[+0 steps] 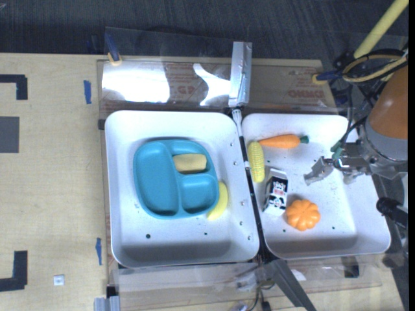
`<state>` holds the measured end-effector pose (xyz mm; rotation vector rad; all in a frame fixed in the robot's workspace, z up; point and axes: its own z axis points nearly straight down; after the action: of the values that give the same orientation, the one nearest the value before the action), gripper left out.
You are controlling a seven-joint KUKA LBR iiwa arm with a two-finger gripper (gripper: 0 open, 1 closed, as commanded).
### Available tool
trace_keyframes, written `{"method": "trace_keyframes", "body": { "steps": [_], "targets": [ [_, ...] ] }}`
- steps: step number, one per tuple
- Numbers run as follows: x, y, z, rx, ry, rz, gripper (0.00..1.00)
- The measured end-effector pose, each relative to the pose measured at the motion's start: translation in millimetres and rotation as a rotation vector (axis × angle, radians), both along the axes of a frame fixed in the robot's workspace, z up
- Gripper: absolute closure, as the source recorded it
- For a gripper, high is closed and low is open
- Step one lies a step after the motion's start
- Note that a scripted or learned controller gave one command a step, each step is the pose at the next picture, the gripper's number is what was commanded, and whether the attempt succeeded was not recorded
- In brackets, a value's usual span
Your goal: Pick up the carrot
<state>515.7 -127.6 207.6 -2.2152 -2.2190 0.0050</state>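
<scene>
The orange carrot (280, 141) with a green stem end lies on its side near the back of the right bin (337, 232), pointing left to right. My gripper (319, 171) hangs over the same bin, to the right of the carrot and a little nearer the front, apart from it. Nothing is seen held in it.
A yellow corn cob (256, 161) lies along the right bin's left wall. A black-and-white carton (277, 194) and an orange pumpkin (303, 214) sit nearer the front. The left bin (123, 225) holds a blue divided plate (155, 177), a tan piece (190, 163) and a yellow item (221, 201).
</scene>
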Motion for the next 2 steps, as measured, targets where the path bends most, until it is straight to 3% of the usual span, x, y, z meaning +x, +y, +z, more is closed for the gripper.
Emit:
{"method": "trace_keyframes", "body": {
  "steps": [1, 2],
  "targets": [
    [-31.5, 21.8, -98.0, -0.002, -0.005, 0.048, 0.0],
    [-31.5, 21.9, -92.5, -0.001, -0.001, 0.047, 1.0]
  ]
}}
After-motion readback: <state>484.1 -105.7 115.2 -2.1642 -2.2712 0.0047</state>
